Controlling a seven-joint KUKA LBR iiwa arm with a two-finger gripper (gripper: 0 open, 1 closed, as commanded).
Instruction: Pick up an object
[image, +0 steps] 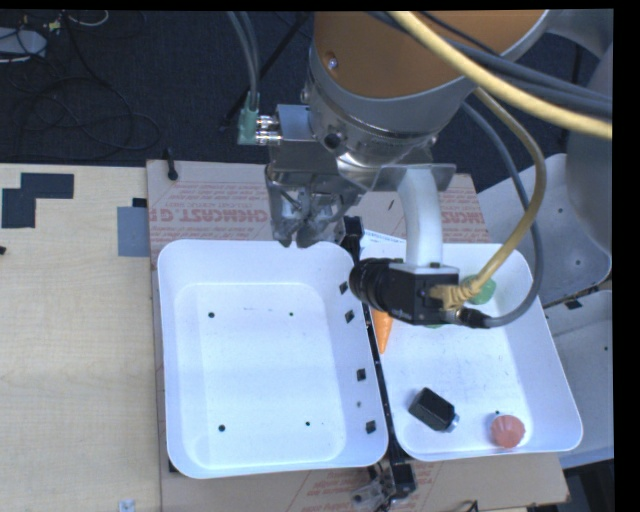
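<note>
My gripper (305, 222) hangs over the far rim of the left bin (190, 300), near the divider between the two bins, with nothing visibly in it. In the right bin (545, 370) a small black block (432, 409) lies near the front. A pinkish-red round piece (507, 430) rests in the front right corner. An orange object (381, 328) lies against the divider, partly hidden under a black fitting on the arm. A green object (484, 292) peeks out behind a yellow cable. All of these lie well to the right of the gripper and nearer the front.
The arm's large grey and orange body (400, 70) fills the upper middle and covers the far part of the right bin. A black fitting (405, 288) and yellow cable (520, 230) hang over that bin. Cardboard (210, 205) lies under both bins.
</note>
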